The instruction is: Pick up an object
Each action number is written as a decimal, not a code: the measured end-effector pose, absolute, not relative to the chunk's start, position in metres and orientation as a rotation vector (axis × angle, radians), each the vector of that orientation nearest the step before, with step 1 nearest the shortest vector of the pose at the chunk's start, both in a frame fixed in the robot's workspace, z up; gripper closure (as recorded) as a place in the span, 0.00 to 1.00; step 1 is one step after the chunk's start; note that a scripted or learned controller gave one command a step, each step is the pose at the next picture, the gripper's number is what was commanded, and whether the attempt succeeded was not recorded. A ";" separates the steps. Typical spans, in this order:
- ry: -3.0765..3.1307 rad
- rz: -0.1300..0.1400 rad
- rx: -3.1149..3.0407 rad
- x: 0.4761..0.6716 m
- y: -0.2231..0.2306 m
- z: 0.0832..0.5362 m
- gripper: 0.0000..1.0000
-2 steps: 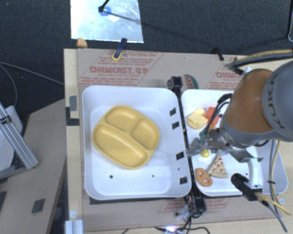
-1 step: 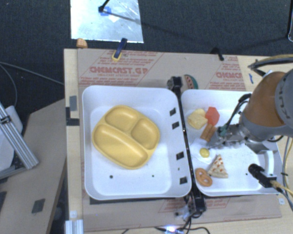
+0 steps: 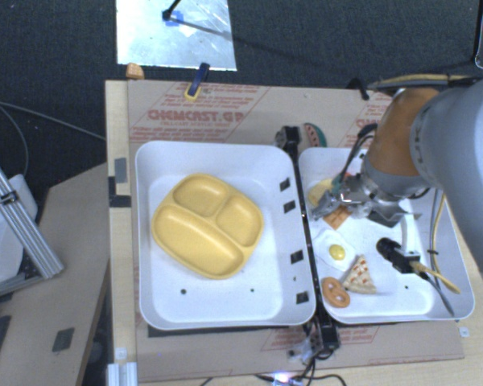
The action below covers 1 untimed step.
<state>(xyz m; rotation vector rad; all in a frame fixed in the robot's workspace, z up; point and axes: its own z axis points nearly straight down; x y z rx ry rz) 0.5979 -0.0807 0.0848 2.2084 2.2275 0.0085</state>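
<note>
My gripper (image 3: pixel 344 203) is low in the upper left part of the right bin (image 3: pixel 443 300), reaching in from the right. Just below and left of it lies an orange-brown toy food piece (image 3: pixel 332 217), touching or partly under the gripper; I cannot tell which. A pale yellow piece (image 3: pixel 318 190) lies beside it near the bin's left wall. Further toward the front are a fried egg (image 3: pixel 336 252), a pizza slice (image 3: pixel 359 277) and a brown pretzel (image 3: pixel 335 291).
The left bin (image 3: pixel 169 308) holds a yellow divided plate (image 3: pixel 207 224). A black divider with clips (image 3: pixel 299 215) runs between the bins. The arm's grey body covers the right bin's far right corner.
</note>
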 end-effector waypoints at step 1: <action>2.227 0.005 2.211 0.596 -0.083 0.096 1.00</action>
